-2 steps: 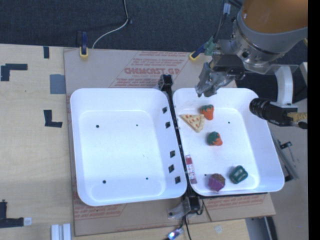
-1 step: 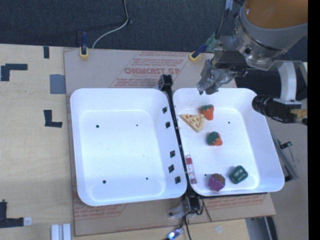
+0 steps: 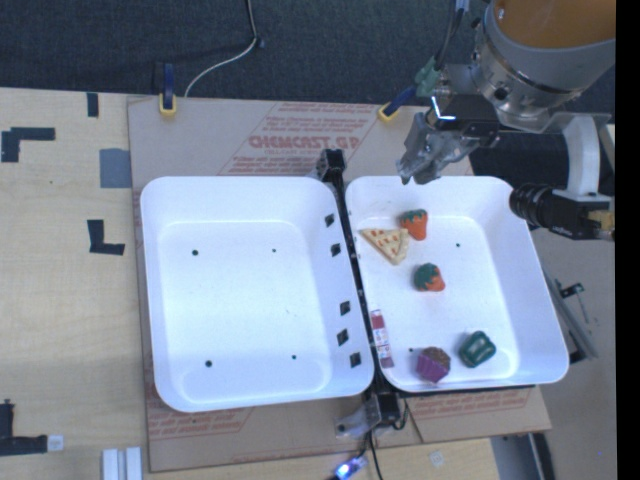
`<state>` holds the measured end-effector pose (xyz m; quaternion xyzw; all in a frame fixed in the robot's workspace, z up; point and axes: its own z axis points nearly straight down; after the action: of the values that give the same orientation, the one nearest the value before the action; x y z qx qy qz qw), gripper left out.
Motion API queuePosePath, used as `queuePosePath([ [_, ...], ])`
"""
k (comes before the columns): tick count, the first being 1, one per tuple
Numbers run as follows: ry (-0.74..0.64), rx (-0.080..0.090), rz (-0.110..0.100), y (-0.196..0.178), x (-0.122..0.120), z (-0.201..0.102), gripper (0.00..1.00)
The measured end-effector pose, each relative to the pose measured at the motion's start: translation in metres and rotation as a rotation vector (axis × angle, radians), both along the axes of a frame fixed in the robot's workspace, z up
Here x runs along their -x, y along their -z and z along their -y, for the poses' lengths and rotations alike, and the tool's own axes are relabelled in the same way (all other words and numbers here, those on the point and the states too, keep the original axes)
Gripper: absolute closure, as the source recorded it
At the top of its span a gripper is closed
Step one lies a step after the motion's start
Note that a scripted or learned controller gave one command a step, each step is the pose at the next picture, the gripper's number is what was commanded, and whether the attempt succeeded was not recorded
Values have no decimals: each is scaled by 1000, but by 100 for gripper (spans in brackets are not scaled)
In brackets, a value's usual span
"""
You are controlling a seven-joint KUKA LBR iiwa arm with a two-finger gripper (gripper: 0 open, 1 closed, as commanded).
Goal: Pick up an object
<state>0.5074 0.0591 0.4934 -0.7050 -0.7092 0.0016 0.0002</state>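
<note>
The right bin [image 3: 520, 268] holds several small toys: a pizza slice [image 3: 386, 243], an orange-red carrot-like piece [image 3: 415, 224], a red and green strawberry-like piece [image 3: 429, 278], a purple piece [image 3: 433, 364], a green piece [image 3: 477, 349] and a thin red and white stick [image 3: 379, 335] by the divider. My gripper [image 3: 424, 168] hangs over the bin's far rim, up and to the right of the pizza slice. Nothing shows between its tips.
The left bin [image 3: 170, 268] lies beside the right one, with black clips [image 3: 331, 163] along the shared wall. A yellow clamp [image 3: 167, 104] and a white cable [image 3: 225, 63] sit at the cardboard's far edge. A black cylinder [image 3: 550, 208] juts in at the right.
</note>
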Motion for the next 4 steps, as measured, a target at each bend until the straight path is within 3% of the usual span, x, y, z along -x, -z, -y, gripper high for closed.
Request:
queuePosePath([
  [1, -1, 1, -1, -10, 0, -1, 100],
  [2, -2, -1, -7, 62, -21, -77, 100],
  [3, -3, -5, 6, 6, 2, -133, 100],
  [4, -1, -5, 6, -44, 25, -172, 100],
])
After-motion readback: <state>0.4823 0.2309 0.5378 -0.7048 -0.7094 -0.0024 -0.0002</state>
